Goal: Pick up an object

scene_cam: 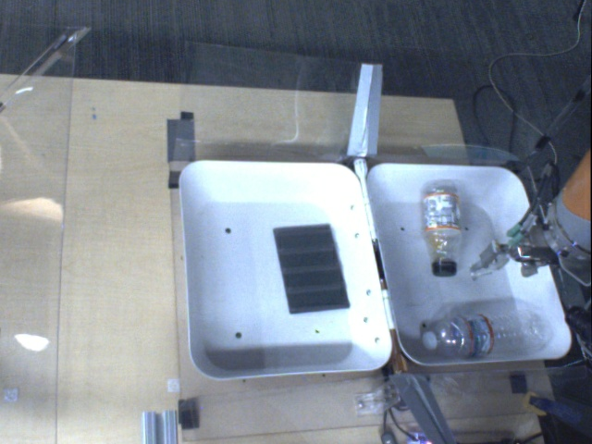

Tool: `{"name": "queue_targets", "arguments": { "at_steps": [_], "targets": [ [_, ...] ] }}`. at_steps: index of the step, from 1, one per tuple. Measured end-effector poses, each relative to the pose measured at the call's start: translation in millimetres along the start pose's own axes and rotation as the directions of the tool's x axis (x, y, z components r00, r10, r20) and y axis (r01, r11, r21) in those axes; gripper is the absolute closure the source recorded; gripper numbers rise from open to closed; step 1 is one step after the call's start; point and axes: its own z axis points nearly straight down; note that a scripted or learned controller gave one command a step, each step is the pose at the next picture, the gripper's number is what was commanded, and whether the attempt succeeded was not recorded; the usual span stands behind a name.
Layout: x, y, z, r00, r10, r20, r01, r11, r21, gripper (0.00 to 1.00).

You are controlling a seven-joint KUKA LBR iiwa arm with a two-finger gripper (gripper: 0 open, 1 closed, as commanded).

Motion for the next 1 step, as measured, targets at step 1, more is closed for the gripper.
{"name": "queue_targets", "arguments": {
  "at_steps": [1],
  "targets": [
    [33.5,-9.7,44.4,0.980,0.198,-0.001,-0.198,0.980,-0.001,0.00]
  ]
}}
